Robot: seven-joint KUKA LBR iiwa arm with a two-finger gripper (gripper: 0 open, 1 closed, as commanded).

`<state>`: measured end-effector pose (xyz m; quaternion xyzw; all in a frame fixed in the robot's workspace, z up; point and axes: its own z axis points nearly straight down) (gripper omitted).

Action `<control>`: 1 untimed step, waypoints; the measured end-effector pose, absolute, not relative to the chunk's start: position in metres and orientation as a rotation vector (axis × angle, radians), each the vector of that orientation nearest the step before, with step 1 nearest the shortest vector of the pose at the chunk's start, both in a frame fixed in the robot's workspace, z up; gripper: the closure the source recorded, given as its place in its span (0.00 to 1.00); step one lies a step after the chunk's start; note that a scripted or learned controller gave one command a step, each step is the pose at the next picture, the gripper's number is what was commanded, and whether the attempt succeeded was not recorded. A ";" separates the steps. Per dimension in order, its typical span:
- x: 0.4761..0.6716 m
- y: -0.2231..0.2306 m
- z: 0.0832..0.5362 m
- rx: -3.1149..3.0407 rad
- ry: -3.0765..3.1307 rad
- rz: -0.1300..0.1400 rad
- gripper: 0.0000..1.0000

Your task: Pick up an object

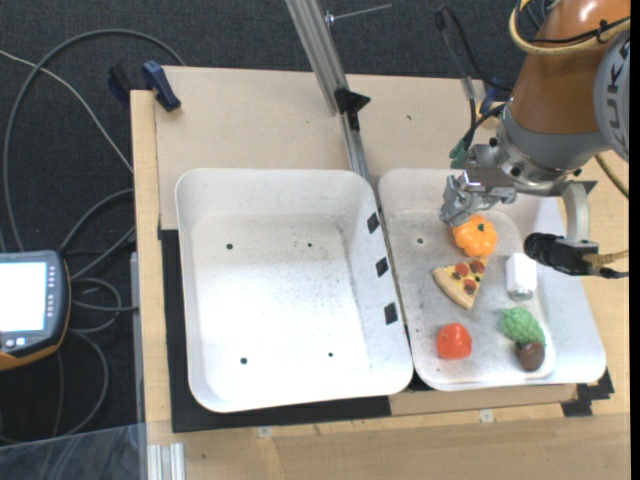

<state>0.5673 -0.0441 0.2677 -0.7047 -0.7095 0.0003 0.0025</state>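
No brand, label or legible writing is showing on any object; a partial letter on the arm's grey shell at the right edge is cut off and unreadable.

Nearest the camera, the right bin is holding the toys along its front: a red tomato-like piece is lying near the front left; a green leafy piece is sitting just beside a brown rounded piece at the front right, the two touching or nearly so; the left bin is lying alongside, its floor speckled with dark marks.

Farther back, a pizza slice is lying flat mid-bin; a small white block is sitting to its right, well apart from the slice; a black cylindrical part on the arm's side is overhanging the bin just behind the block.

Farther still, the orange pumpkin is sitting at the back of the right bin, just behind the pizza slice; the gripper is hanging directly beside its upper left edge, touching or almost touching; whether it is released or clenched cannot be told from this angle, and the pumpkin is not visibly between anything.

Beyond the bins, a metal pole is slanting across the bench; a blue clamp is gripping the far left corner; a handheld screen and cables are lying on the dark floor at left.
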 end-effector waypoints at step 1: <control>0.570 0.000 0.265 -2.212 -2.225 0.001 1.00</control>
